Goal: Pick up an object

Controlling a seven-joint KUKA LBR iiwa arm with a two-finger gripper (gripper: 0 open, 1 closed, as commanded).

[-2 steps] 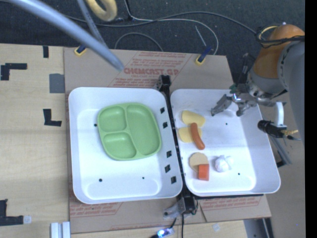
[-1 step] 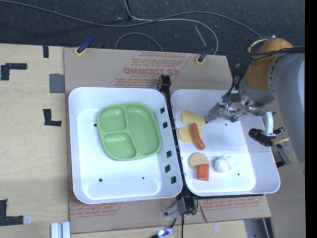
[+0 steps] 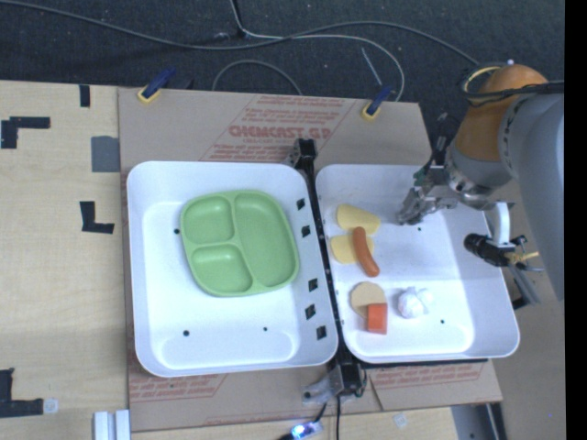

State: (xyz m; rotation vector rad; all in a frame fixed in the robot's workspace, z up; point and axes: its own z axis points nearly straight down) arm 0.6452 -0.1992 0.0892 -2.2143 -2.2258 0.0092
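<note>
The right bin (image 3: 459, 255) holds several small food-like items along its left side: a yellow piece (image 3: 356, 217), an orange sausage (image 3: 366, 251) lying across a second yellow piece (image 3: 342, 248), a tan round piece (image 3: 367, 294) with an orange-red block (image 3: 377, 318) against it, and a white crumpled lump (image 3: 411, 302). My gripper (image 3: 413, 211) hangs low over the upper middle of the right bin, to the right of the yellow piece and apart from it. Nothing shows between its fingers.
The left bin (image 3: 151, 246) holds a green divided plate (image 3: 239, 243). A black divider (image 3: 316, 246) runs between the bins. The arm (image 3: 514, 145) fills the right side above the right bin. Cables and blue-yellow clamps (image 3: 378, 102) lie beyond the bins.
</note>
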